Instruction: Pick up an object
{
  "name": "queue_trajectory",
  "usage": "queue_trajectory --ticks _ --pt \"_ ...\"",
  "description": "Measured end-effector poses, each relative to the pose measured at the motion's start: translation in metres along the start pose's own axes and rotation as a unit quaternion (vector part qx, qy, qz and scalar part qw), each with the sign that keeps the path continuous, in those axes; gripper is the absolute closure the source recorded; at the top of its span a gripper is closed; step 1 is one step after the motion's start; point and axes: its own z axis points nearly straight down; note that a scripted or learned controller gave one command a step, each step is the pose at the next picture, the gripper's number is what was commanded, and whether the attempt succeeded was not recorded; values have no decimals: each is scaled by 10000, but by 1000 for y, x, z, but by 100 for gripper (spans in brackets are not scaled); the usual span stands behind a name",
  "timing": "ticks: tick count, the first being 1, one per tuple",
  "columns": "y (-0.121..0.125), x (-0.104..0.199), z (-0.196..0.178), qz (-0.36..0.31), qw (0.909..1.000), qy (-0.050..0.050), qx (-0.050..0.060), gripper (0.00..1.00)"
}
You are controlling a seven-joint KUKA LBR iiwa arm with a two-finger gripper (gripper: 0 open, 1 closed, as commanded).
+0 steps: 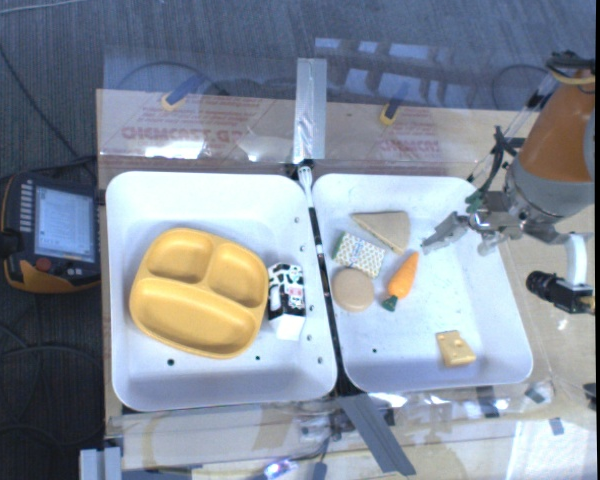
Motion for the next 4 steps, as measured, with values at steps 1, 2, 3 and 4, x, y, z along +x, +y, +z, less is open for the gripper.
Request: queue_trajectory --ticks 1,2,3,4 --pt "38 -25 71 340 9994 19 10 0" --pt "13 45 97 -43 10000 -33 -59 0" --pt "14 39 97 -1372 9905 -35 -72 0" --pt "15 41 87 -1376 9905 -17 -85 100"
